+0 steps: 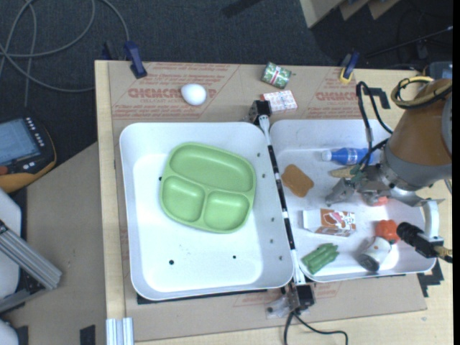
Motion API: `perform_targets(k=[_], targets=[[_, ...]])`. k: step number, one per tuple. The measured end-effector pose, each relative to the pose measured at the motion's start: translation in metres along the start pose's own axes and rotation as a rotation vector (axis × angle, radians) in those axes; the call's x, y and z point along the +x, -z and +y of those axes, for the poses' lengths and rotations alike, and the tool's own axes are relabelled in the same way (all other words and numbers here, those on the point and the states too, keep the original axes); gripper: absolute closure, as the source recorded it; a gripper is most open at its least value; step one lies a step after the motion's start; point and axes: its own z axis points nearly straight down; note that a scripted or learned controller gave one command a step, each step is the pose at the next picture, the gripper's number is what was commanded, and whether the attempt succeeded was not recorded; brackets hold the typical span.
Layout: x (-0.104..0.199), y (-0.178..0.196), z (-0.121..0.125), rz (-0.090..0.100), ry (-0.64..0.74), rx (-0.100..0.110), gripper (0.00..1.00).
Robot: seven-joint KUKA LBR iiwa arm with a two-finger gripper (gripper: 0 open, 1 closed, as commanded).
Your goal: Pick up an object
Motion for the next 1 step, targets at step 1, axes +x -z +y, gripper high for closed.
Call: perform_targets(k=[1], targets=[[-0.0728,0.0029,-0.024,-0.003,-0.004,-0.003,0.0]])
